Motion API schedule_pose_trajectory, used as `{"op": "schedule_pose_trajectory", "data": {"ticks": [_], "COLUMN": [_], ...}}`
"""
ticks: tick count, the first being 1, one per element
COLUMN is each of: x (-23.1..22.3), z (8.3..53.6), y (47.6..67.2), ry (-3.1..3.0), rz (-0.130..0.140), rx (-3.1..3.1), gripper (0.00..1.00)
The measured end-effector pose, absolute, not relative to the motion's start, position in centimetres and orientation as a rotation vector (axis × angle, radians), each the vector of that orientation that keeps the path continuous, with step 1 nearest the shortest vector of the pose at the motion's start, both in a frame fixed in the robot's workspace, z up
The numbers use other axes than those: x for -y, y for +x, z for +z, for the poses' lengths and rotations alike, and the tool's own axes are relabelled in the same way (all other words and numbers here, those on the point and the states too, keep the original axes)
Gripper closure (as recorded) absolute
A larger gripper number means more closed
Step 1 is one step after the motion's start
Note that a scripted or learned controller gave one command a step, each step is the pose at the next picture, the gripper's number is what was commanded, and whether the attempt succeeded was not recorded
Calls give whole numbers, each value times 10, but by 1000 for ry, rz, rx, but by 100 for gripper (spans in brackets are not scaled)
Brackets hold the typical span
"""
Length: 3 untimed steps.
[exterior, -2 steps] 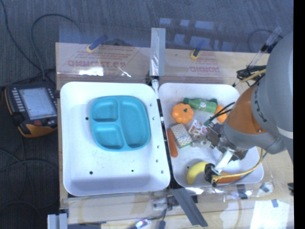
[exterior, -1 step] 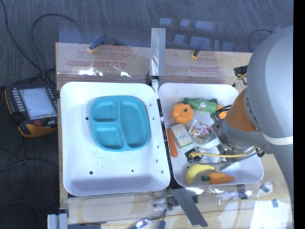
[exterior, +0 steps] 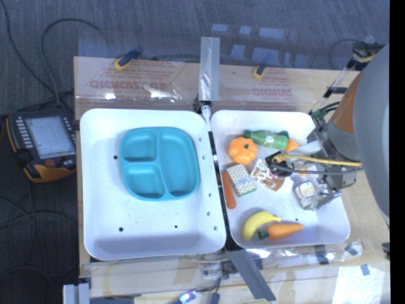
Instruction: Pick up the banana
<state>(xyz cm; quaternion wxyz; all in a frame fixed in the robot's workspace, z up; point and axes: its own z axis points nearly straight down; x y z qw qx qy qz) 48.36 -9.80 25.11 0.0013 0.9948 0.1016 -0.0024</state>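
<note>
The yellow banana (exterior: 255, 222) lies near the front edge of the right bin (exterior: 329, 236). An orange carrot (exterior: 282, 230) rests against its right side and partly covers it. My gripper (exterior: 314, 194) hangs over the right side of this bin, up and to the right of the banana and apart from it. A small pale item sits right at the gripper; whether it is held is unclear. The grey arm with its orange band comes in from the right edge.
The right bin also holds a green bottle (exterior: 266, 137), a small orange pumpkin (exterior: 243, 149), a checkered box (exterior: 241, 179), a printed snack pack (exterior: 268, 175) and a red sausage (exterior: 228, 190) by the divider. A blue divided plate (exterior: 158, 162) lies in the left bin (exterior: 101, 227).
</note>
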Motion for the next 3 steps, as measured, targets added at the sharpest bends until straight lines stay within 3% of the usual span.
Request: {"op": "schedule_pose_trajectory", "data": {"ticks": [1, 2, 3], "x": [102, 155, 84], "z": [240, 269, 219], "y": [494, 518, 565], "ry": [3123, 3107, 3104], "rz": [-10, -9, -11], "rx": [-319, -454, -482], "gripper": [0, 0, 0]}}
